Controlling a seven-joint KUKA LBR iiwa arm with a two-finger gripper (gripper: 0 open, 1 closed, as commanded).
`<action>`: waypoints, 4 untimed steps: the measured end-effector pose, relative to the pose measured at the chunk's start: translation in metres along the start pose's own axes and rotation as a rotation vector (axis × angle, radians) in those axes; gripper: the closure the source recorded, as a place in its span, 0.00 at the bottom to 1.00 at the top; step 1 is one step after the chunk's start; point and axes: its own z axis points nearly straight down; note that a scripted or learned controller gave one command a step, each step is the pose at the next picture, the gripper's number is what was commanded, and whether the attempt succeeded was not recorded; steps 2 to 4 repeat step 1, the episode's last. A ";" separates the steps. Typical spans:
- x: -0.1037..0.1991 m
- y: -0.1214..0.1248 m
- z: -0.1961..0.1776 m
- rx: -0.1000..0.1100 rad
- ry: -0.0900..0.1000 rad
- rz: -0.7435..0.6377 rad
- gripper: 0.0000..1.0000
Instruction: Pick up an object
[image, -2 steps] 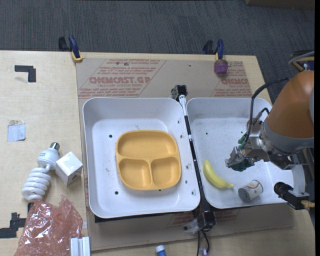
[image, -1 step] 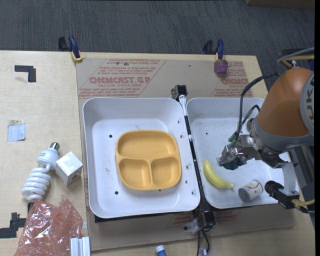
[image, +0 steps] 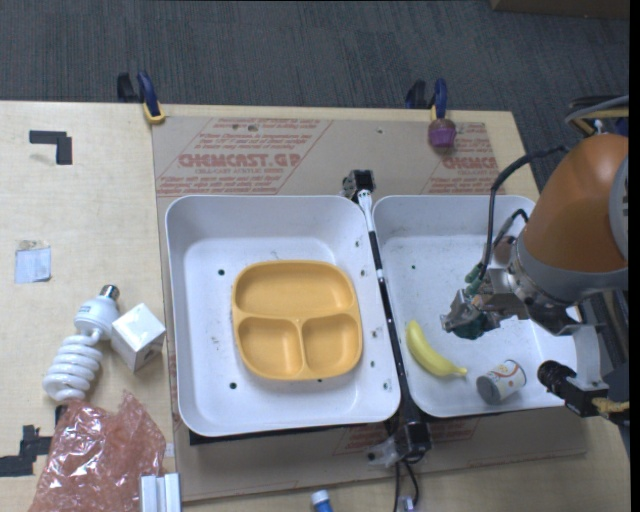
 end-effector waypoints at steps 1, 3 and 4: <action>0.004 0.000 0.003 0.001 0.000 -0.002 1.00; 0.004 0.000 0.003 0.001 0.000 -0.002 1.00; 0.004 0.000 0.003 0.001 0.000 -0.002 1.00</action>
